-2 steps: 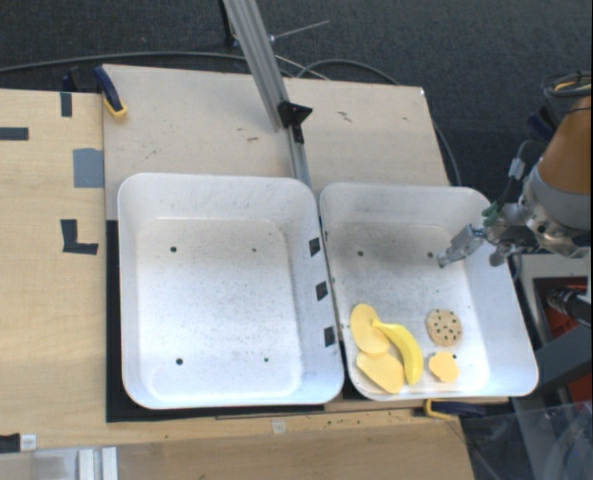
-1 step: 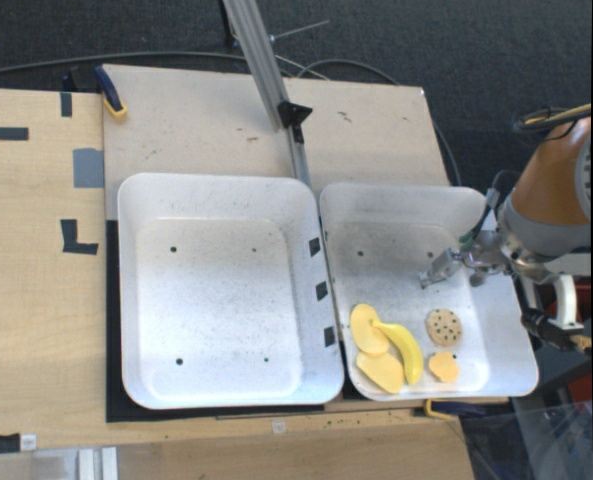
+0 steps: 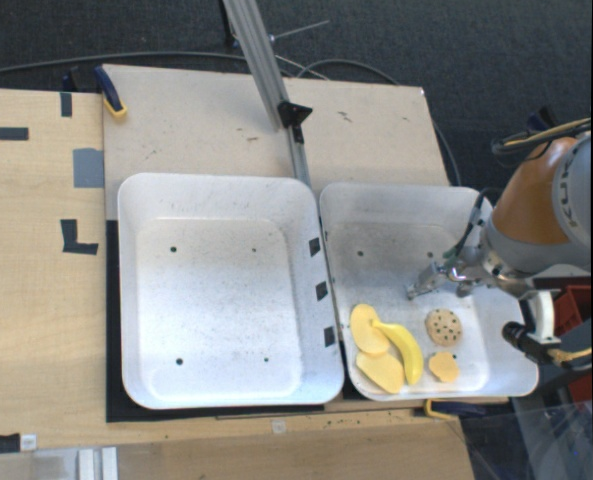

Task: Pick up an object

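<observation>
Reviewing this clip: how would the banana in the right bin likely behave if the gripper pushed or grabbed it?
The banana looks like a smooth, curved toy, so it is probably stiff and light. Its curve may make it pivot rather than slide straight when pushed. It lies against the yellow pieces, so they would likely shift too.

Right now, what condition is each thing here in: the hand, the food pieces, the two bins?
hand: low inside the right bin, holding nothing
banana: lying flat, resting across the yellow pieces
cookie: lying flat, apart from the banana
small orange piece: lying flat near the front wall
right bin: holds all the food
left bin: speckled with dark marks
</observation>
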